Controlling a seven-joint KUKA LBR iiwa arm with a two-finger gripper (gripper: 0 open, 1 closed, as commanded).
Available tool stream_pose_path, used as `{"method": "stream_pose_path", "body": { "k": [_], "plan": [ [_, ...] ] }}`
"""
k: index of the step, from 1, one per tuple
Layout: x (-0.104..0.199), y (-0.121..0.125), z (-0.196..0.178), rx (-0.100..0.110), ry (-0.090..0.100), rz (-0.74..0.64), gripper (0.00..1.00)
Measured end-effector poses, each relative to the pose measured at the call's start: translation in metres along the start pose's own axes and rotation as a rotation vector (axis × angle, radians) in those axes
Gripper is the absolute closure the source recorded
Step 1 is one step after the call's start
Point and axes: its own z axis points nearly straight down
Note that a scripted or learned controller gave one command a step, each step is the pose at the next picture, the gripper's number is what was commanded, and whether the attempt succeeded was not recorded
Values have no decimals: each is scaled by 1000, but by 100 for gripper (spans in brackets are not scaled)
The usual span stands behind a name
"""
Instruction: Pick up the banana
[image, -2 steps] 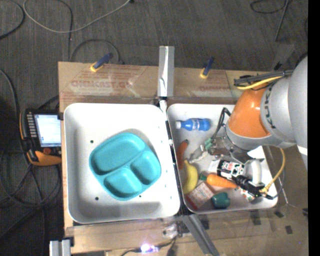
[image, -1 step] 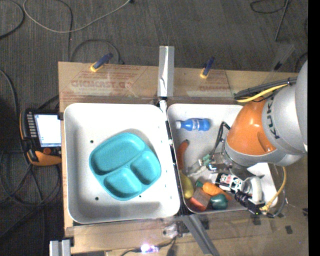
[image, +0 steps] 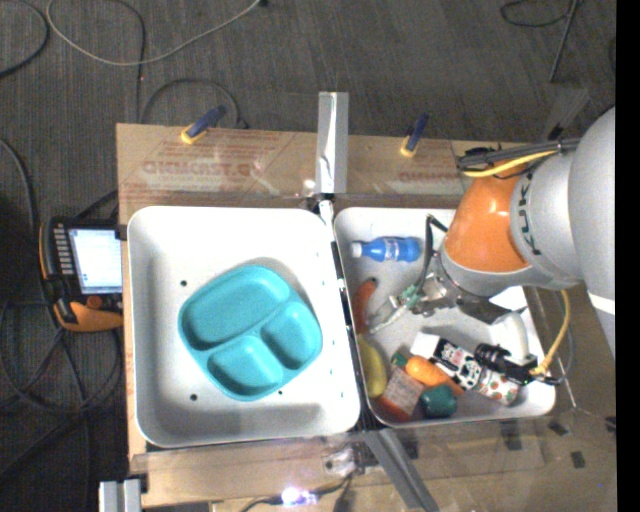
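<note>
Grey and orange, the rounded arm (image: 520, 225) tops the right bin (image: 545, 400). Its gripper (image: 400, 303) points left; how wide it stands cannot be told. Below-left lies the curved yellow banana (image: 373, 369), against the bin's left wall.

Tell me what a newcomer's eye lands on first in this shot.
First, the bright turquoise divided tray lying alone in the left bin. Next, the arm's orange band over the right bin, with the end effector low near that bin's middle. Then the clutter at the right bin's near end: a banana by the divider, and a water bottle lying at the far end.
</note>
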Motion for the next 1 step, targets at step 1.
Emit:
{"method": "stream_pose_path", "body": {
  "k": [1],
  "plan": [
    [1,-19,-1,-8,-6,-169,0]
  ]
}}
